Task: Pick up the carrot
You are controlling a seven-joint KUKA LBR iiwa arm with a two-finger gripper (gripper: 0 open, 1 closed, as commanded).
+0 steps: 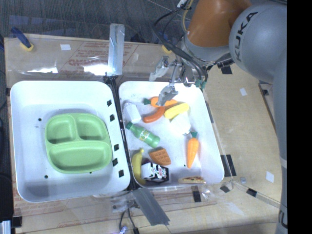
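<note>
An orange toy carrot [192, 151] with a small green leafy top lies in the right bin [212, 145], near its right wall, pointing roughly upright in view, green end up.

You have a pale tan bench [243, 130] here, with two shallow white bins resting on it side by side. The left bin [29, 96] and the right bin [207, 118] meet along a dark seam in the middle. A clear plastic sheet [73, 57] printed with reddish text lies on the bench at the far side, behind the left bin. Small white tape squares [243, 92] dot the bench surface to your right.
</note>
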